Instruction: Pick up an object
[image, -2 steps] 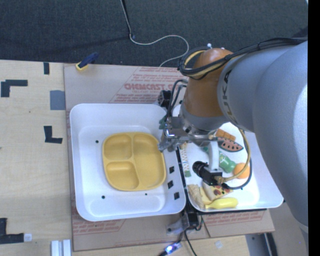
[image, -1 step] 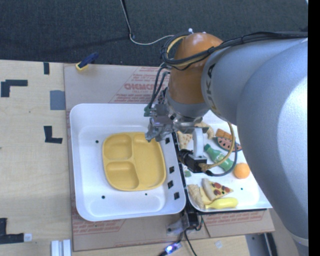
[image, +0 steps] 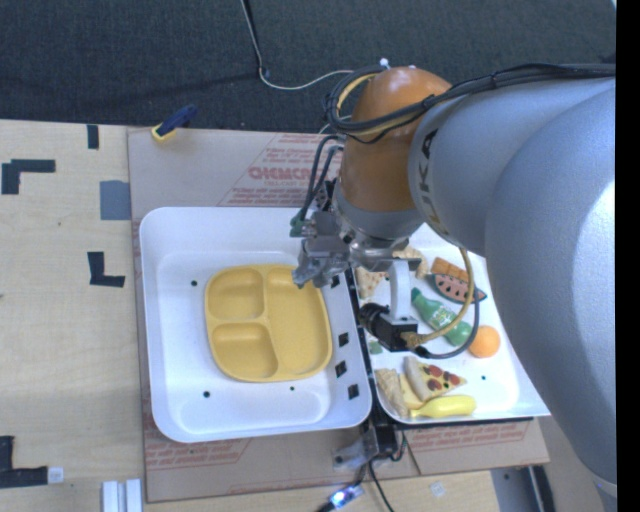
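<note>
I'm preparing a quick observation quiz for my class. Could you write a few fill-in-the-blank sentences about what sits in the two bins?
1. The yellow divided plastic plate lies in the ____ white bin of the camera view.
2. That plate has ____ compartments.
3. The small round fruit in the right white bin is coloured ____.
4. The toy banana near that bin's front edge is coloured ____.

Missing words: left; three; orange; yellow

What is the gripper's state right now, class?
Gripper: cannot be told; it sits over the yellow plate's upper right corner in the left bin.
</note>
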